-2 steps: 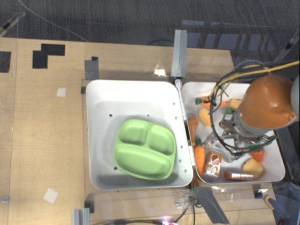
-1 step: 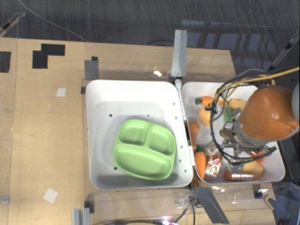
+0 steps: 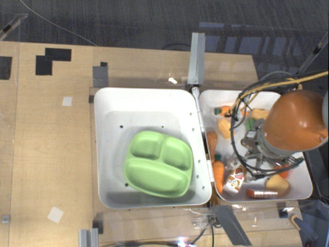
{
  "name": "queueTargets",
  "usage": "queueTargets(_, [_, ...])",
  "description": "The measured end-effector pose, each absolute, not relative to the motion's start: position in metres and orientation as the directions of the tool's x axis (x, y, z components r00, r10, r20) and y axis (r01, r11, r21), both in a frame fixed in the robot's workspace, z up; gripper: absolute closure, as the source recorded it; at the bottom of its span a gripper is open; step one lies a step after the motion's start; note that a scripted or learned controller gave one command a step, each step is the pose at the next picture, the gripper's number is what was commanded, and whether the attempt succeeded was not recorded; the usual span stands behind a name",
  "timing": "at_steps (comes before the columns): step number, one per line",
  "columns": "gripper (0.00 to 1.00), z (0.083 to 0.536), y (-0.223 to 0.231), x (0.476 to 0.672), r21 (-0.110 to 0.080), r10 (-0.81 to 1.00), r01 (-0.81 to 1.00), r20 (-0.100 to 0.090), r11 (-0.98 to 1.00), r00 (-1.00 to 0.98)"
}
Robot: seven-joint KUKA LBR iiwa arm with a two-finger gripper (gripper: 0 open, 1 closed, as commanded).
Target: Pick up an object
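The right bin (image 3: 308,189) holds several small toy food items: an orange carrot (image 3: 218,173), a white packet with red print (image 3: 234,181), a red-and-white tube (image 3: 261,193), a yellow piece (image 3: 277,185), a pale yellow piece (image 3: 224,128) and an orange-green item (image 3: 224,109). The arm's orange band (image 3: 295,120) hangs over this bin and covers its middle. My gripper (image 3: 253,161) reaches down below the band among cables, just right of the white packet. The arm hides its fingertips.
The left bin (image 3: 110,117) holds a green three-compartment plate (image 3: 159,163) near its front right. A metal divider post (image 3: 195,60) stands between the bins at the back. Black cables (image 3: 241,112) loop around the wrist. The wooden bench (image 3: 46,153) stretches left.
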State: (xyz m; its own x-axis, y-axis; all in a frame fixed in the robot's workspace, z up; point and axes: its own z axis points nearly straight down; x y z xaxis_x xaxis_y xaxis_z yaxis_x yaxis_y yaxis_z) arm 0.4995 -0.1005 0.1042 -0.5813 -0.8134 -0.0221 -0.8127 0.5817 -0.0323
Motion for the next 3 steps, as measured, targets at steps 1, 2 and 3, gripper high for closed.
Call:
queueTargets(1, [1.0, 0.272, -0.091, 0.501, -0.015, -0.711, -0.711, -0.012, 0.703, -0.703])
queueTargets(2, [0.0, 0.268, -0.091, 0.5, -0.007, -0.71, -0.71, -0.008, 0.704, -0.704])
queueTargets(3, [0.0, 0.122, -0.093, 0.498, -0.017, -0.748, -0.748, -0.009, 0.664, -0.664])
